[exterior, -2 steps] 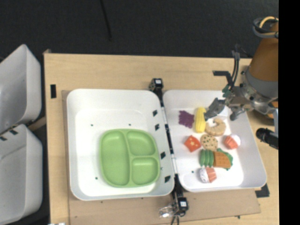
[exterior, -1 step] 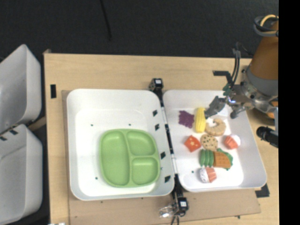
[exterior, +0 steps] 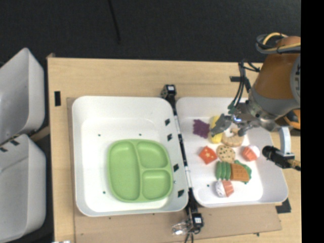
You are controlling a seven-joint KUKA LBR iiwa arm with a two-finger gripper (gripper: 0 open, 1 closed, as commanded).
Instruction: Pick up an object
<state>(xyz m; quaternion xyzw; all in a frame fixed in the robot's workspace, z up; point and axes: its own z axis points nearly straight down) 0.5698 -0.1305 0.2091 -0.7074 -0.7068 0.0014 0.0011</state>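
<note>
The right bin (exterior: 272, 185) holds several toy food pieces: a purple bunch (exterior: 201, 128), a yellow piece (exterior: 214, 121), a red-orange wedge (exterior: 207, 155), a speckled cookie (exterior: 226, 153), a tan round piece (exterior: 233, 140), an orange-and-white piece (exterior: 249, 152), a green piece (exterior: 222, 170), an orange ridged piece (exterior: 240, 173) and a white-and-red piece (exterior: 223, 188). My gripper (exterior: 231, 127) hangs low over the bin's far middle, open. It sits just above the tan round piece, with the yellow piece by its left finger. Nothing is between the fingers.
A green divided plate (exterior: 140, 170) lies in the left bin (exterior: 77, 135). A raised rim with black clips (exterior: 178, 146) separates the two bins. A black fitting (exterior: 276, 156) sticks in over the right bin's right side. White chairs stand at the far left.
</note>
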